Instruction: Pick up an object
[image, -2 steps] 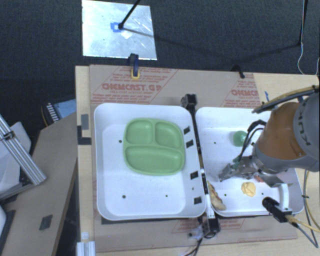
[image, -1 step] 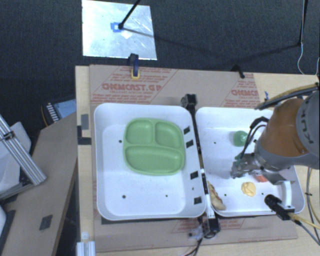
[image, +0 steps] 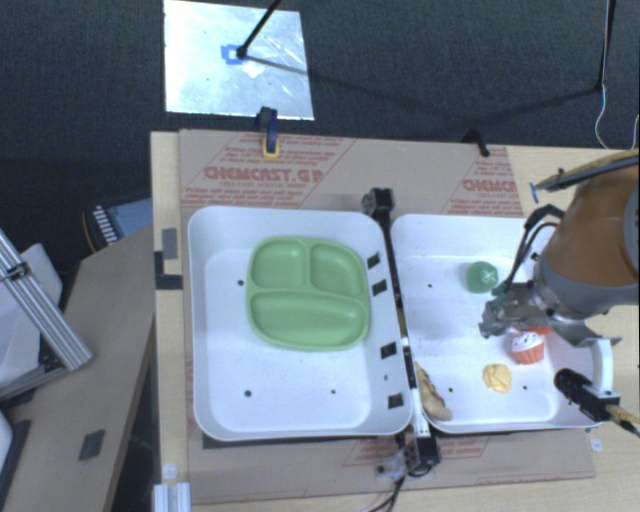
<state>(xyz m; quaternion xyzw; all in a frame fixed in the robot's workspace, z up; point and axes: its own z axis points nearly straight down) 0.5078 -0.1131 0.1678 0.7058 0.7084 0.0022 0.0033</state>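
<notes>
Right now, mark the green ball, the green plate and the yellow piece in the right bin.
green ball (image: 482, 275), camera view, centre of its top.
green plate (image: 306, 293), camera view, ridge between compartments.
yellow piece (image: 497, 377), camera view, its middle.

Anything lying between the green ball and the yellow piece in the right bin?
Yes: in the camera view the gripper and a red-and-white object sit between green ball and yellow piece.

The hand (image: 508, 322) hangs low in the right bin (image: 440, 250), just above a red-and-white object (image: 528, 348); a green ball (image: 482, 275) lies near.
</notes>
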